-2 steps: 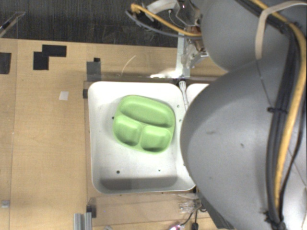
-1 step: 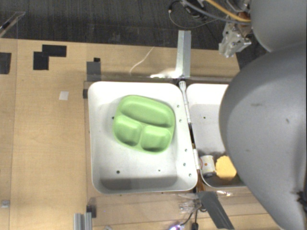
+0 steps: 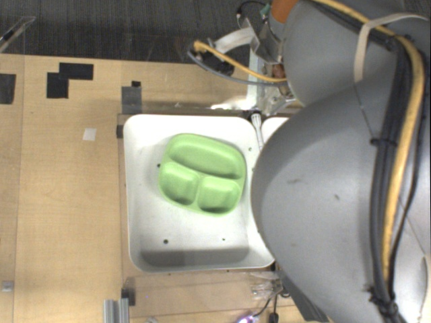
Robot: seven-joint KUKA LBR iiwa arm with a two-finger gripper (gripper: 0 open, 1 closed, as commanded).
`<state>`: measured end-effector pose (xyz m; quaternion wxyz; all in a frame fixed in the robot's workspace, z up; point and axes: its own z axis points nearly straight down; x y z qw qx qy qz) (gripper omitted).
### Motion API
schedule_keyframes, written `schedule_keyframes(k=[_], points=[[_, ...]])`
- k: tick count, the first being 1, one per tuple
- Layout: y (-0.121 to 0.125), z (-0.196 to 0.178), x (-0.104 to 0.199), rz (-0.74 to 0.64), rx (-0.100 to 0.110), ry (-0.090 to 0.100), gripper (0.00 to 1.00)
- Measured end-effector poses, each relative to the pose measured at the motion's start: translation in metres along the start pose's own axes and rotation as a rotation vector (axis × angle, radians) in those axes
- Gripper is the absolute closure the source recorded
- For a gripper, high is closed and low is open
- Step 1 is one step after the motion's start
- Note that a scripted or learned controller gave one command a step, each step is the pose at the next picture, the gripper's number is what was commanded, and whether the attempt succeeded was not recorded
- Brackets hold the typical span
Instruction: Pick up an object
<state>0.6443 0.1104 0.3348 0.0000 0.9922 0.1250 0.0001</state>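
A light green divided plate [image 3: 201, 173] with three compartments lies in the left white bin [image 3: 145, 241], toward its back and middle. The grey arm [image 3: 337, 180] bulks over the right side of the view and covers nearly all of the right bin [image 3: 271, 128]. The gripper end is hidden behind the arm's body.
The bench is pale wood with black marker squares [image 3: 67, 79] at the back left. Yellow and white cables [image 3: 222, 59] loop behind the bins near the arm's orange band [image 3: 283, 2]. Metal brackets [image 3: 133, 98] stand at the left bin's corners.
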Motion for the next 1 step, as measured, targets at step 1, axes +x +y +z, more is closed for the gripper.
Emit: schedule_keyframes(k=[1], points=[[0.066,-0.1014,-0.0213,0.006,0.0,0.003,1.0]])
